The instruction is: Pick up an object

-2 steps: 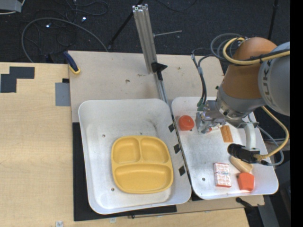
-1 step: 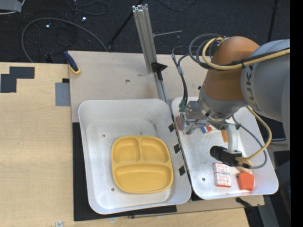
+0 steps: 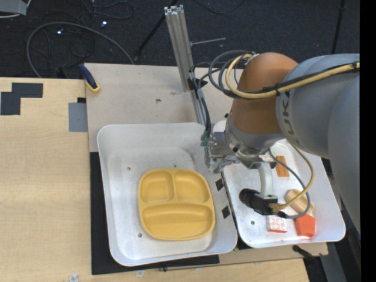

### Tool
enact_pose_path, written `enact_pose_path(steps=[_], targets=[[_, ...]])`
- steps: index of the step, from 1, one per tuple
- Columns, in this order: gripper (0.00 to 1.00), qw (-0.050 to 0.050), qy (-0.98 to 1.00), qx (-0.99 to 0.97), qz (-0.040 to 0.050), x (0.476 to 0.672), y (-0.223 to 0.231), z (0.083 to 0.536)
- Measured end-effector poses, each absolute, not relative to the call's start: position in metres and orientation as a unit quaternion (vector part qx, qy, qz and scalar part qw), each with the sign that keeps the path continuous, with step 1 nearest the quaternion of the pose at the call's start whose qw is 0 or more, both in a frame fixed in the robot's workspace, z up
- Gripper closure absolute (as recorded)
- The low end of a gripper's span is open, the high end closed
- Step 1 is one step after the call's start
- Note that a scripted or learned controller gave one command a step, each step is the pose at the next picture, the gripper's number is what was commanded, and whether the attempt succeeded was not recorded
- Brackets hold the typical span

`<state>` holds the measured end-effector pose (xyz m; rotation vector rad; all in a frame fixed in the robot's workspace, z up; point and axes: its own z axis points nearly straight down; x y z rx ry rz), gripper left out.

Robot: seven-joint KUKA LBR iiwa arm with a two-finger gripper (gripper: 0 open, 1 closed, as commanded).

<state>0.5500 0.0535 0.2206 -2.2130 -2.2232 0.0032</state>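
**Robot arm poised where two white bins met**

The grey arm (image 3: 317,104) reached in from 3 o'clock, its wrist above the inner wall between the left bin (image 3: 108,175) and the right bin (image 3: 252,231). The wrist hid the jaws, so I could not tell whether they were wide or narrow.

The step seemed to be lining up for a grab. It would likely go best by choosing a small, free-standing piece and descending straight over it, clear of the bin walls.

A small orange block (image 3: 305,225) lay at the right bin's 5 o'clock corner, with a red-and-white box (image 3: 277,224) just beside it at 9 o'clock. A glossy yellow three-compartment plate (image 3: 175,203) lay flat in the left bin, towards 4 o'clock. Its low rim probably offered little to pinch.
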Motion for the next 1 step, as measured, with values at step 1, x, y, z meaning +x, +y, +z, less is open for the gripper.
enact_pose_path(steps=[1], targets=[[1.00,0.002,-0.709,-0.705,0.0013,0.5468,0.1025,0.2161]])
